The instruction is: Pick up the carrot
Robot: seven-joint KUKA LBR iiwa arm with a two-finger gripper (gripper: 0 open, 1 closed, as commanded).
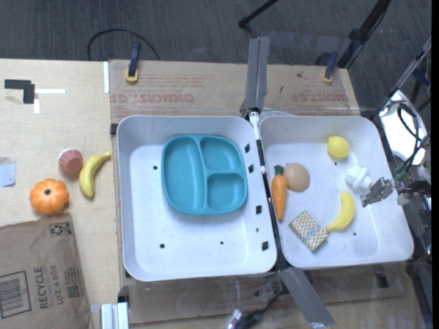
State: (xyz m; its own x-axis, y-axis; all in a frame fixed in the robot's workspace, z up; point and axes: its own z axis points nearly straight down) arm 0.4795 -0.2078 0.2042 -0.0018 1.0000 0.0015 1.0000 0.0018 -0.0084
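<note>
The carrot [279, 196] is orange with a green top and lies lengthwise along the left wall of the right bin [387, 249], top pointing away. A tan round item [298, 177] touches its upper right side. My gripper [376, 192] is low at the right bin's right side, just right of a white crumpled object [358, 177] and above the tip of a yellow banana [342, 212]. It is far to the right of the carrot, and nothing is visibly held in it.
The right bin also holds a lemon [337, 147] and a small patterned box [308, 229]. A teal divided plate [204, 174] lies in the left bin [140, 238]. On the bench at left are a small pumpkin [49, 196], another banana [91, 173] and a pink cupcake [70, 162].
</note>
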